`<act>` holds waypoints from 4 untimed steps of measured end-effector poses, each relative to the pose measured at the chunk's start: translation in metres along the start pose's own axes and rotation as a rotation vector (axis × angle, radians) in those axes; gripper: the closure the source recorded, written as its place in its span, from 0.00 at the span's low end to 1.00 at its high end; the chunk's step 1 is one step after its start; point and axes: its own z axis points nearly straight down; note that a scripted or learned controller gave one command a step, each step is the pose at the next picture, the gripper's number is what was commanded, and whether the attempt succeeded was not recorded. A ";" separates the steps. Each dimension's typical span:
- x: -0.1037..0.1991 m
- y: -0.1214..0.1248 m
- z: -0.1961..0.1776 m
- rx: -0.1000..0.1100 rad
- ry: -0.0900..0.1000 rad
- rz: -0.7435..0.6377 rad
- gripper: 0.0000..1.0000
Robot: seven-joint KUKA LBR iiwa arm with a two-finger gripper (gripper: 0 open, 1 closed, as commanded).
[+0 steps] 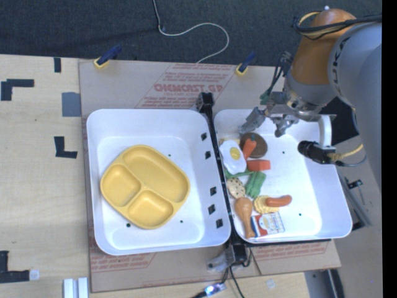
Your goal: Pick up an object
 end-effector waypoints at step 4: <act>0.003 0.005 0.106 -0.019 -0.005 -0.003 0.00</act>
